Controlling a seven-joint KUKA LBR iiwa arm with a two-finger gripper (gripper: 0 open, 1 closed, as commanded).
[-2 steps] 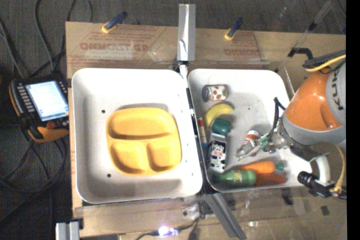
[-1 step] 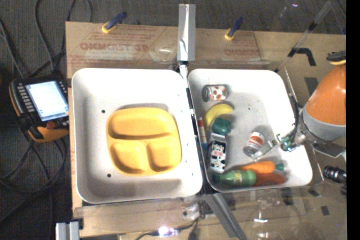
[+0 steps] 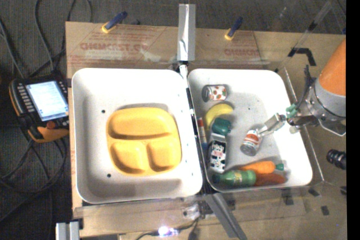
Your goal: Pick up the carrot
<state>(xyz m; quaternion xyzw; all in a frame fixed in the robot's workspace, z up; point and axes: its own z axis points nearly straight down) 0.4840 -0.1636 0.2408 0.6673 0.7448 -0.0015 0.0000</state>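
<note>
The carrot [image 3: 260, 167] is orange and lies on its side near the front wall of the right bin [image 3: 292, 93], its tip pointing right. My gripper [image 3: 274, 122] reaches in from the right over the bin's right half, above and slightly right of the carrot and apart from it. Its tip is close to a small jar with a red lid [image 3: 251, 141], which lies between the gripper and the carrot.
The right bin also holds a green bottle [image 3: 236, 178] just in front of the carrot, a cow-print carton [image 3: 217, 154], a teal-capped item [image 3: 221, 125], a yellow fruit [image 3: 216, 112] and a can [image 3: 215, 93]. The left bin [image 3: 84, 121] holds a yellow divided tray [image 3: 145, 139].
</note>
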